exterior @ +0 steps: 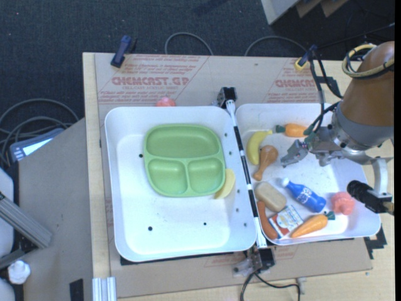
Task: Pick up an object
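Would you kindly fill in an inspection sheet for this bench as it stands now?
Surface: two white bins side by side, left bin and right bin, on a brown bench.
Job's things: in the right bin lie a banana, drumstick, bread roll, blue bottle, two carrots, a pink toy.
Clutter: a green divided tray in the left bin, with a yellow piece at its edge.
Grippers: the claw hangs over the right bin, nothing seen between its fingers.
Cables: loops behind the bench, more at its left.
Surroundings: dark carpet.
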